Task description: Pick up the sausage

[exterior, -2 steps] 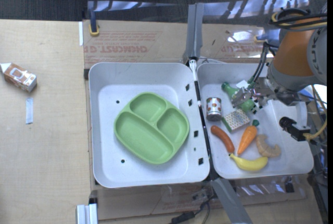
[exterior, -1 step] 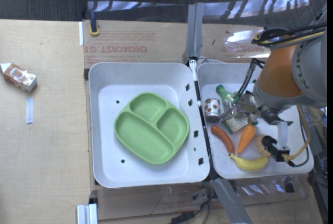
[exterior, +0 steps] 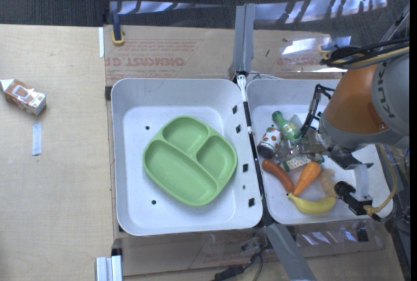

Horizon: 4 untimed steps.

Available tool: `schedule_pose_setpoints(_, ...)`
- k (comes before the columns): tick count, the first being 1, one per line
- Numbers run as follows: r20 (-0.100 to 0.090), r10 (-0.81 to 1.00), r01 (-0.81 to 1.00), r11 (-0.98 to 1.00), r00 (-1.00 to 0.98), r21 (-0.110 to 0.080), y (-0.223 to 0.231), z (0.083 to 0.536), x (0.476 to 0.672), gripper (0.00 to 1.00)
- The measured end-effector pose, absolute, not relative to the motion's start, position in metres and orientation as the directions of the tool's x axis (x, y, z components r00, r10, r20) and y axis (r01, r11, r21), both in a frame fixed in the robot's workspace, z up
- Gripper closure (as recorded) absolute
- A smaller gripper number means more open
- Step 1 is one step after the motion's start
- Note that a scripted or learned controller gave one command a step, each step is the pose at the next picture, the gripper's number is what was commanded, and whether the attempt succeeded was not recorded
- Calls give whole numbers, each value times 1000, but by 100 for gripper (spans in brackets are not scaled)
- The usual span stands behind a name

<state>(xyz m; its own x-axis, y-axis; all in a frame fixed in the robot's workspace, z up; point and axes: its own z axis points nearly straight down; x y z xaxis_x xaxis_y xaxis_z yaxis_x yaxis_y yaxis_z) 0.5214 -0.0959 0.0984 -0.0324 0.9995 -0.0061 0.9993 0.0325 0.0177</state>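
The sausage [exterior: 277, 174], a short reddish-brown link, lies at a slant on the floor of the right bin [exterior: 296, 94], near its left wall. An orange carrot [exterior: 307, 177] lies right beside it. My gripper [exterior: 296, 156] hangs low in the right bin, just above and to the right of the sausage's upper end, among the toy foods. The grey arm with its orange band [exterior: 355, 107] hides the bin's right half. Nothing can be seen held in the gripper.
A yellow banana [exterior: 313, 203] lies at the right bin's front edge. A green bottle [exterior: 285, 123] and a small white can [exterior: 270, 138] sit behind the gripper. The left bin [exterior: 130, 110] holds a green divided plate [exterior: 189, 159]. A small carton [exterior: 25, 97] lies on the bench at far left.
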Motion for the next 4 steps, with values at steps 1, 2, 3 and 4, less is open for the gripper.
schedule_pose_setpoints(1, -8, 989, 989, 148, -148, 18, -98, 98, 483, 0)
schedule_pose_setpoints(2, -9, 990, 989, 144, -144, 19, -100, 107, 483, 100)
schedule_pose_setpoints(3, -9, 990, 989, 144, -144, 19, -100, 107, 483, 0)
schedule_pose_setpoints(4, -6, 985, 985, 171, -171, 11, -100, 97, 481, 0)
